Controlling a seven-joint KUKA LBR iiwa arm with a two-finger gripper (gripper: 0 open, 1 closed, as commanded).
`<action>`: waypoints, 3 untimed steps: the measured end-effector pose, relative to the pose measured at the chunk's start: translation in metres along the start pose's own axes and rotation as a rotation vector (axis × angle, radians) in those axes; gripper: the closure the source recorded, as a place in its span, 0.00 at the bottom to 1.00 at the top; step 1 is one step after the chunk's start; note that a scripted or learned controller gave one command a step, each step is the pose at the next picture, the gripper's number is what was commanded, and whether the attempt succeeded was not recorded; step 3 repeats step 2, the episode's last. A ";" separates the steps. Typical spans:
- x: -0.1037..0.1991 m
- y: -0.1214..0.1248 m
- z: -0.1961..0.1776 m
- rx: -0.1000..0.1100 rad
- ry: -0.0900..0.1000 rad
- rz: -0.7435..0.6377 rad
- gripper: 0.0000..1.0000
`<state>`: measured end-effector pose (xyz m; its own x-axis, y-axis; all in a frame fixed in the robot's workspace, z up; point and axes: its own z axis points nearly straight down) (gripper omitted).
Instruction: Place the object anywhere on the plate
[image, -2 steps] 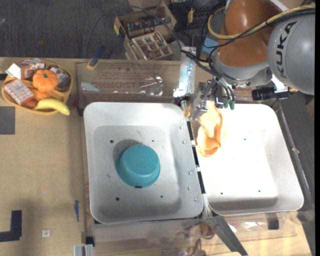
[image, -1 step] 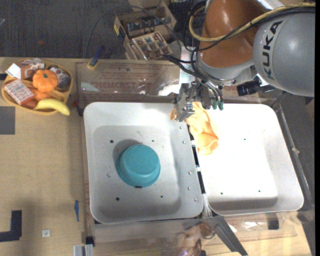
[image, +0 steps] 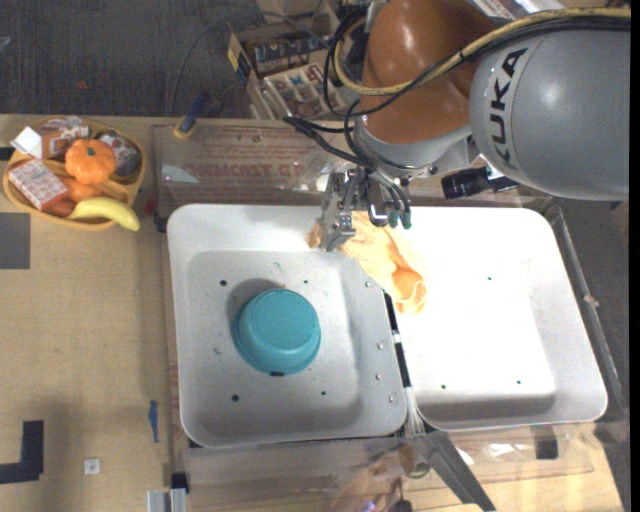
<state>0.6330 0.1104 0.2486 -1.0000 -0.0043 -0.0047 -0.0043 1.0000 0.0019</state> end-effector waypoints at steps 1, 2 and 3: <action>0.012 0.049 0.011 0.000 0.000 -0.001 1.00; 0.012 0.049 0.011 -0.001 0.000 -0.001 0.00; 0.012 0.049 0.011 -0.001 0.000 -0.001 0.00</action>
